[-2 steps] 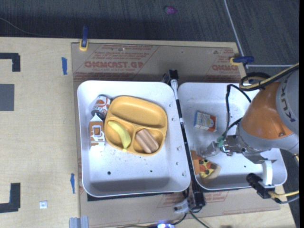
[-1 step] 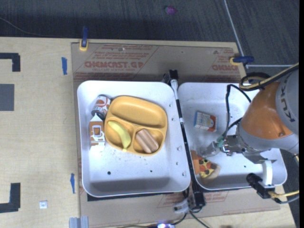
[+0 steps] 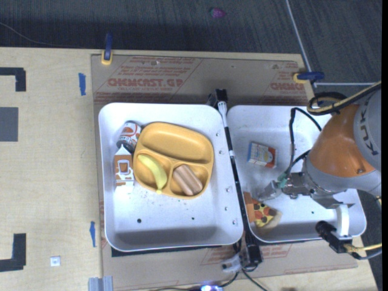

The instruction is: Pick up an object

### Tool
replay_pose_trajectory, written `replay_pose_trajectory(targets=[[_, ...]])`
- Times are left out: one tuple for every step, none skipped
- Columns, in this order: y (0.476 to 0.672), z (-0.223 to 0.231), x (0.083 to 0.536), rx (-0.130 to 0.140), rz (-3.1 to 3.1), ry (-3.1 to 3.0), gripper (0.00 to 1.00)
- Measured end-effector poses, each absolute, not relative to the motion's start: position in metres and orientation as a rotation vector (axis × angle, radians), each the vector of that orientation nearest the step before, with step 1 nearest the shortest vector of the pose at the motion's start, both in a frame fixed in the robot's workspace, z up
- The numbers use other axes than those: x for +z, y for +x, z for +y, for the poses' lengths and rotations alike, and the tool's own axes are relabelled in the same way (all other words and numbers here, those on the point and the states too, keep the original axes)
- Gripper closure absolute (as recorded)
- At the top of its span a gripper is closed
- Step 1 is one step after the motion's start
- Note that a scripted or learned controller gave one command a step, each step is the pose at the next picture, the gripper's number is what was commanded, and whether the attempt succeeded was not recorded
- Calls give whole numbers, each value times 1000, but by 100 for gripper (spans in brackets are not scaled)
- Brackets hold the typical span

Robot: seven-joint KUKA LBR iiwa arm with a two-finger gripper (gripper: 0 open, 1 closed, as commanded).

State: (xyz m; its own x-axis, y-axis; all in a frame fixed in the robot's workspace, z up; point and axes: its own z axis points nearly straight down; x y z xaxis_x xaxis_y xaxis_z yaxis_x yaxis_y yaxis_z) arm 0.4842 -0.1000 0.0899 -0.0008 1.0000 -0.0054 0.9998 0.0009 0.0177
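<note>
Right bin (image 3: 303,226): tool (image 3: 274,188) above pizza slice (image 3: 263,214).

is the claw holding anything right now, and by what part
Cannot be told. The claw is low in the right bin, near the pizza slice, but its tips are too blurred to judge.

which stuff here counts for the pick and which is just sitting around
In play, right bin:
- gripper
- pizza slice
- small carton

Just lying about, left bin:
- yellow divided plate with banana and hot dog
- can
- orange carton
</note>
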Motion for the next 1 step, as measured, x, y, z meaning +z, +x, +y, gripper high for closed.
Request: replay_pose_trajectory(targets=[[486,-107,101,9,2191,2204,100]])
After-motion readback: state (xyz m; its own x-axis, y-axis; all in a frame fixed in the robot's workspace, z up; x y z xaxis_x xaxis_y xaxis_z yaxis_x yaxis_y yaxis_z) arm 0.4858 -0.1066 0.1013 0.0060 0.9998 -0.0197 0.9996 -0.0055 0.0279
